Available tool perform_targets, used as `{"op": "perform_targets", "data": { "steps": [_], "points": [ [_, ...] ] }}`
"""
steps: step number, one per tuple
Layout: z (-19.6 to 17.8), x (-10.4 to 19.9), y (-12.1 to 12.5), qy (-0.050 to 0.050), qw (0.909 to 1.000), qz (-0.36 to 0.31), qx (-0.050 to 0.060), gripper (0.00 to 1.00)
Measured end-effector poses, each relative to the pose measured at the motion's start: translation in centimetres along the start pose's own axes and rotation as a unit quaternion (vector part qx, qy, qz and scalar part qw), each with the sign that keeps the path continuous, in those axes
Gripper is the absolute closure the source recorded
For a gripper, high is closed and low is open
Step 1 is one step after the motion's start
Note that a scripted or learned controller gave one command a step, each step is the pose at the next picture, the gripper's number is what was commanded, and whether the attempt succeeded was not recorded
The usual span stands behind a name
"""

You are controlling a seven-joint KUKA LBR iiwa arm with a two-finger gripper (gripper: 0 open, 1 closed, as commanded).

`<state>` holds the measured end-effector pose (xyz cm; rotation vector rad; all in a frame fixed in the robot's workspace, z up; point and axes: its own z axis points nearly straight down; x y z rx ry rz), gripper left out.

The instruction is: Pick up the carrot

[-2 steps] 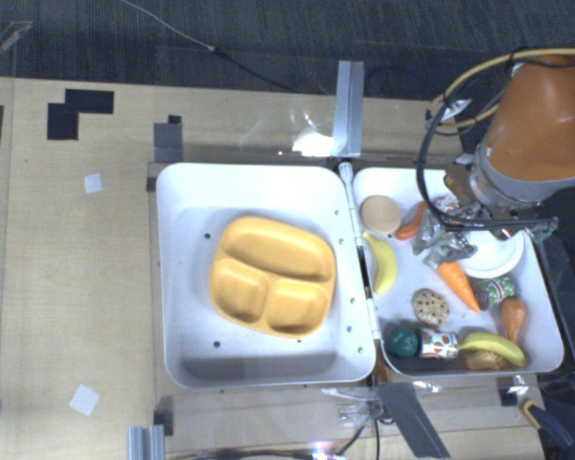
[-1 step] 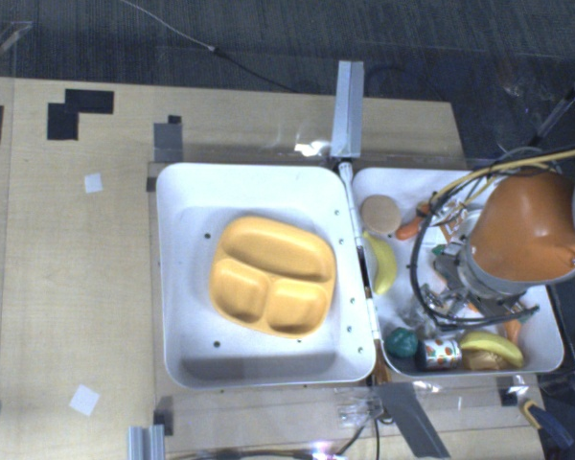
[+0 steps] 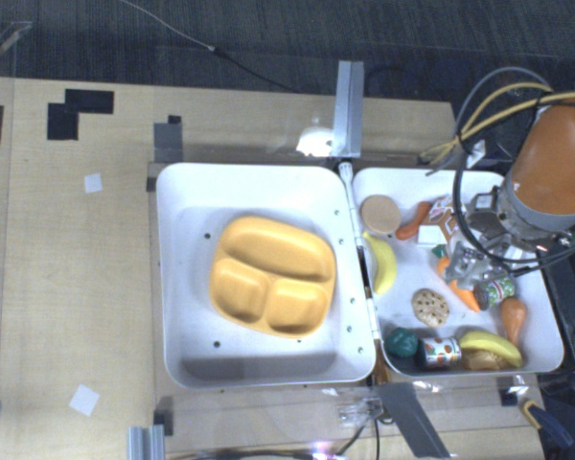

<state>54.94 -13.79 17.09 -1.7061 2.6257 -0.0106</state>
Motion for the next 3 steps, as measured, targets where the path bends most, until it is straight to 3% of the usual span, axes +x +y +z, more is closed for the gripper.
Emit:
{"op": "perform_targets", "data": {
  "steps": [1,2,3],
  "points": [
    [-1.5,-3.0,8.0,0.0,0.9904,-0.138,-0.003,1.0],
    [7.6,1.0,2.7,-0.001,0.9996,-0.029,0.003,1.0],
    [1.1,-0.9,-3.1,-0.001,1.0,0.002,0.002,1.0]
  ]
}}
